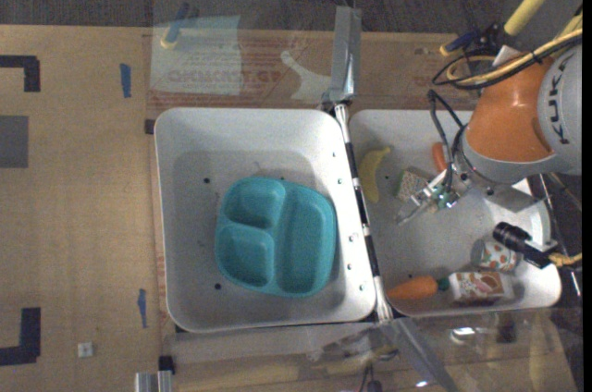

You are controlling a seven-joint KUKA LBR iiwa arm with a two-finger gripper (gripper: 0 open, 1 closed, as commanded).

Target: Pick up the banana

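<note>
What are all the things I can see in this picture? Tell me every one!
Shallow white plastic bins: two, side by side on the bench.
Teal plastic divided plate: one, in the left bin.
Pale yellow banana: one, right bin, near the divider.
Orange carrot: one, right bin, front edge.
Small printed carton: one, right of the carrot.
Blue tape strips: several, on the bench.
Grey arm with orange band: one, from the right.
Gripper: one, above the right bin, beside the banana.

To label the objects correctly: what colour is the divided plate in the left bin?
The divided plate is teal, a blue-green; the camera view shows it clearly.
</note>
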